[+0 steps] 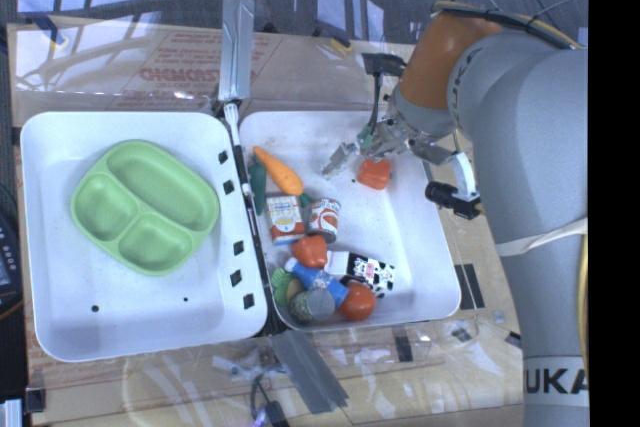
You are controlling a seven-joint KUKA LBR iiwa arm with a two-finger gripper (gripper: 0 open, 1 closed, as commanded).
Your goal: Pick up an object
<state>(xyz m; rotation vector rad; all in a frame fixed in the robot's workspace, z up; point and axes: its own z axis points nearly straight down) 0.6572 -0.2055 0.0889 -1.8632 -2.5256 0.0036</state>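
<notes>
A green divided plate (145, 205) lies in the left bin (40, 245), a toy carrot (279, 171), small cans and other toys crowd the right bin's (420, 245) near-left part, and an orange-red toy (375, 173) sits just beside the tool (352, 155), whose opening I cannot tell.

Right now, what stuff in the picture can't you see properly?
- Gripper: small and blurry in the camera view, so its grip is unclear.
- Orange-red object: beside the gripper, too blurry to name.
- Toy pile in the right bin: pieces overlap, so the lower ones are partly hidden.
- Small cartons: labels too small to read.
- Arm: cut off by the picture's lower edge.
</notes>
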